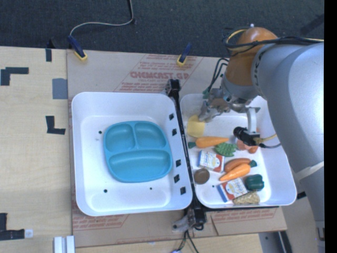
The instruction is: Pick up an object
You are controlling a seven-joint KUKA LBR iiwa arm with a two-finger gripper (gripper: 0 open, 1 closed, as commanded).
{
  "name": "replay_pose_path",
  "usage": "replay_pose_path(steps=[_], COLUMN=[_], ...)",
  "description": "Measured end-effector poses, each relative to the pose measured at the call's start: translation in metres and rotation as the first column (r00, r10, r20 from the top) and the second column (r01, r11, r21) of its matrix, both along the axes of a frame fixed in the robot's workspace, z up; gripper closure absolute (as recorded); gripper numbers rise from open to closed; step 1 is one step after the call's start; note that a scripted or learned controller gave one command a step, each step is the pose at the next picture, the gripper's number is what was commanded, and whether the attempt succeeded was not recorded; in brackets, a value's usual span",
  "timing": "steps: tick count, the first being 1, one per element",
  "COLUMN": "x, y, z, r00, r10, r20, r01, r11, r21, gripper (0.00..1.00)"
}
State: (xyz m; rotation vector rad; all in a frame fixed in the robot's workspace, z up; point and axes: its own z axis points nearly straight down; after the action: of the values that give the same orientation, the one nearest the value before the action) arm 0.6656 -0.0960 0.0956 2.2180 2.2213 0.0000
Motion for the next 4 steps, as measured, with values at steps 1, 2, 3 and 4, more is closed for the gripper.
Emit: replay_pose_path(steps=[1,2,3,4], x=[0.0,-0.053,-0.089,-0.03], y=[0.0,0.013,-0.007,-0.016], z=[0.0,0.089,0.017,-0.009], r00=[1.0,1.0,1.0,1.0], r10=[0.0,0.0,-0.001,0.001], r20=[0.0,-0.002,-0.006,0.002], r01=[0.0,0.0,0.001,-0.001], r11=[1.0,1.0,1.0,1.0], r21=[0.0,0.002,0.002,0.001], gripper=[0.0,0.0,0.0,0.0])
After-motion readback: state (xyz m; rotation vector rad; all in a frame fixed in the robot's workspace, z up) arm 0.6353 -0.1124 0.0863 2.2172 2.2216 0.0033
